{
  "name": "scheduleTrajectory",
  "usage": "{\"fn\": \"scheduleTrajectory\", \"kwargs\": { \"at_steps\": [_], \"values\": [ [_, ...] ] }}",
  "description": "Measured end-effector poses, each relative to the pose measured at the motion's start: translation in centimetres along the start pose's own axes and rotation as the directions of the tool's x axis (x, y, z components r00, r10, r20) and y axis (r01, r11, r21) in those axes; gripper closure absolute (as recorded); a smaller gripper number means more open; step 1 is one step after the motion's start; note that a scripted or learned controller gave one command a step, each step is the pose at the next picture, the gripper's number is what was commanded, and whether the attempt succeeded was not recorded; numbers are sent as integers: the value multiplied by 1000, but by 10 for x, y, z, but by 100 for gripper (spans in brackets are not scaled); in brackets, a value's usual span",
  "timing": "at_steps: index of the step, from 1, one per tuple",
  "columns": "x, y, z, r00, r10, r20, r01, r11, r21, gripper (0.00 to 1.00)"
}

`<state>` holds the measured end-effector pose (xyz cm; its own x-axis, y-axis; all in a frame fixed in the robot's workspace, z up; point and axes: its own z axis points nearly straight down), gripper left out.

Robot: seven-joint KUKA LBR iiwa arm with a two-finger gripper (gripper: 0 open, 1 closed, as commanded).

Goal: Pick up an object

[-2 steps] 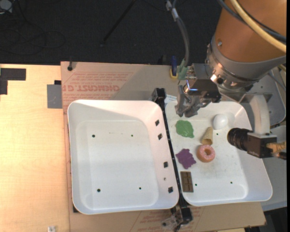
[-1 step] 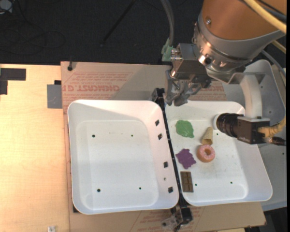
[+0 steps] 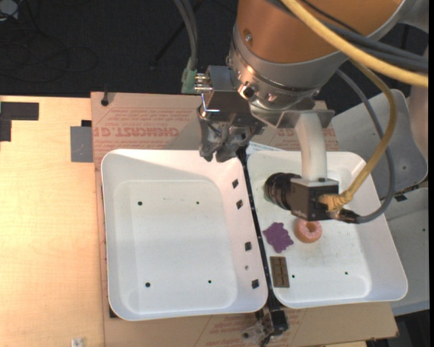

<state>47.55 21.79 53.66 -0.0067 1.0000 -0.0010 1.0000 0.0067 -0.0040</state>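
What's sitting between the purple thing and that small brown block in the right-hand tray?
Nothing: in the camera view, only bare white floor of the right bin separates the purple piece from the brown block just below it.

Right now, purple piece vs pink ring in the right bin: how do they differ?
The purple piece is flat, irregular and dark violet; the pink ring is round, pale pink, with a centre hole. The purple piece lies fully in sight nearer the divider, while the pink ring sits farther right, its top edge tucked under the black camera unit. Both rest on the right bin floor.
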Motion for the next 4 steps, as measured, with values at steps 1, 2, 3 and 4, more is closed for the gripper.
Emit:
{"fn": "scheduleTrajectory", "kwargs": {
  "at_steps": [1,2,3,4],
  "values": [
    [27,96,-1,1000,7,0,-7,1000,-6,100],
    [24,152,126,1000,8,3,-8,1000,3,100],
    [12,151,285,1000,8,6,-8,1000,13,100],
    [25,142,94,1000,4,-7,-4,1000,-18,100]
  ]
}}
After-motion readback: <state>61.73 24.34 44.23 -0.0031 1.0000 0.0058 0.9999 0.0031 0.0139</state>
